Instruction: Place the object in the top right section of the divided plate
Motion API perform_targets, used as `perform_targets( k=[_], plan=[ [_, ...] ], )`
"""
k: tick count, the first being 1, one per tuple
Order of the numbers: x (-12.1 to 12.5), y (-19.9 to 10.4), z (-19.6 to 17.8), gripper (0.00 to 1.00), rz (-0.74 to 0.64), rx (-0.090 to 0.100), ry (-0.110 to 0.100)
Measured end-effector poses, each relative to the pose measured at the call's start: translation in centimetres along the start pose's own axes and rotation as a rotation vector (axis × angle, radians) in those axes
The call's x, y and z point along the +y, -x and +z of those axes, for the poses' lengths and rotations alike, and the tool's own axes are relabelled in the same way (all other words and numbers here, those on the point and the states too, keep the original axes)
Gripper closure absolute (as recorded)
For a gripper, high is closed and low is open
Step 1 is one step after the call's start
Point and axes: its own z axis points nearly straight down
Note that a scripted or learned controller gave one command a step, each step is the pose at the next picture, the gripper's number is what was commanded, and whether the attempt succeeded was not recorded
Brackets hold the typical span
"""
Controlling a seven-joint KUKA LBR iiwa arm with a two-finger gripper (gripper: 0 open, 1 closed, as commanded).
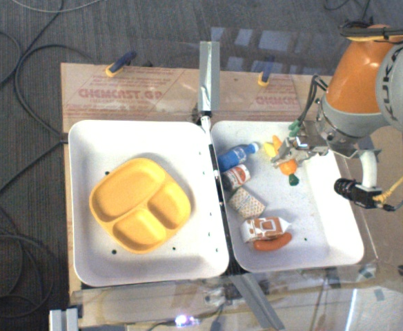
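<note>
Nearest the camera, at the front of the right bin (339, 250), lies a small white and orange toy vehicle (262, 228) with a red-orange sausage-shaped piece (272, 241) touching its front edge. Just behind it sits a tan checkered packet (247, 203), tilted. Beyond that, close to the divider between the bins, a small red and white can (237, 176) lies on its side, and behind it a blue bottle (234, 156) with a white cap also lies on its side, pointing toward the right.

In the left bin (91, 261), the yellow divided plate (140, 203) rests near the middle, turned at a slant, with all three of its sections bare.

Farther back on the right, the gripper (292, 152) hangs low over the rear part of the right bin, beside a cluster of small orange and green toy pieces (290, 168). One orange piece appears right at the fingertips, but whether it is clamped between them or merely lying under them cannot be told, nor how far apart the fingers stand. Above it rises the grey arm (357, 119) with its orange band (360, 74).
</note>
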Motion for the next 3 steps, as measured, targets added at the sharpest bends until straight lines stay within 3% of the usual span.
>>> perform_targets(
  k=[1, 2, 3],
  plan=[
    [-5.2, -8.2, 4.1, 1.0, 0.392, 0.002, -0.003],
    [-5.3, -14.5, -0.2, 1.0, 0.531, 0.001, -0.001],
    [0.9, -18.0, 0.9, 1.0, 0.328, -0.002, -0.001]
  ],
)
